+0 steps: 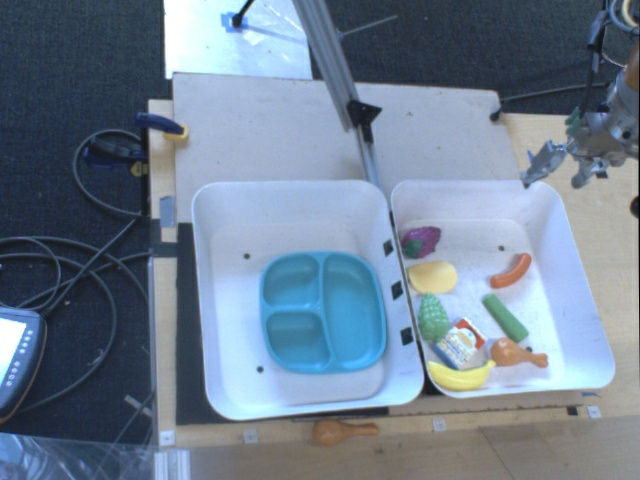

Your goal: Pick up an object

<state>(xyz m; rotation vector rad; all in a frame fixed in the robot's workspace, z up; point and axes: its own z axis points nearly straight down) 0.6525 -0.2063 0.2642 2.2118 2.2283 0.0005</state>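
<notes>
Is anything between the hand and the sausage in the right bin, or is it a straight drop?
Nothing visible stands between them. The hand hangs above the right bin's far right corner, and the sausage lies alone on bare bin floor; its nearest neighbour, the green stick, lies apart on its near side.

Robot test lab
Loose black cables (pixel 90 268) on dark carpet (pixel 70 48), a handheld control pendant (pixel 15 358), a clamped plywood desk (pixel 330 128) bearing two white bins (pixel 215 368)
</notes>
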